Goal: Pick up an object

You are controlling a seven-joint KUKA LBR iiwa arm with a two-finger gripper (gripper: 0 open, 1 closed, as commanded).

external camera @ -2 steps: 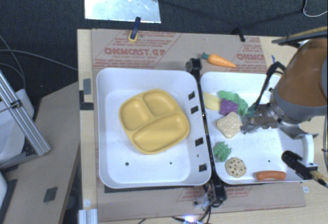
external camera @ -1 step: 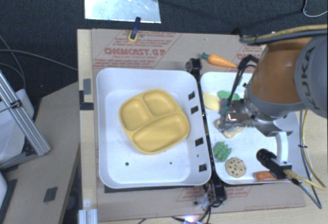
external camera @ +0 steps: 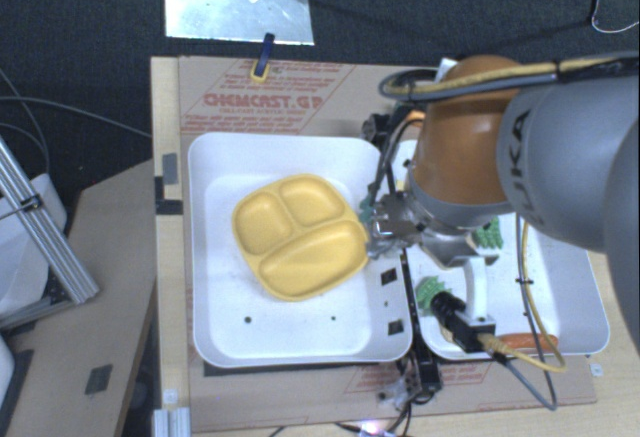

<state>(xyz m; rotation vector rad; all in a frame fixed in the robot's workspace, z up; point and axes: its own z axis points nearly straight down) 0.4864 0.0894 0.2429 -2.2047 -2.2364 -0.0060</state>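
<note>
Overhead slanted view of the surface (external camera: 200, 90) with two shallow white bins side by side. The left bin (external camera: 215, 325) holds a yellow divided plate (external camera: 297, 235) with three compartments, lying flat and turned at an angle, its right edge close to the bin's right wall. The right bin (external camera: 580, 310) is largely hidden beneath the arm (external camera: 560, 165); green leafy items (external camera: 432, 290) and an orange piece (external camera: 520, 341) near its front wall can be seen, though what they are cannot be made out.

The orange band above the wrist (external camera: 465, 150) sits over the divide between the bins. The claw (external camera: 378, 225) appears just beside the plate's right rim, but the wrist covers it, so whether it is released, clenched or grasping anything cannot be told. Nothing is visibly held.

Judged from this position, the step in hand is probably an approach to the plate's near rim. A flat, smooth plate offers little to grip from above; a good attempt would straddle the raised rim squarely, one side inside the compartment and one outside. The adjacent bin wall leaves little room, so the descent should be vertical and slow. Lifting by one edge is likely to tip the plate, so a firm hold well onto the rim and a gentle rise are advisable.
</note>
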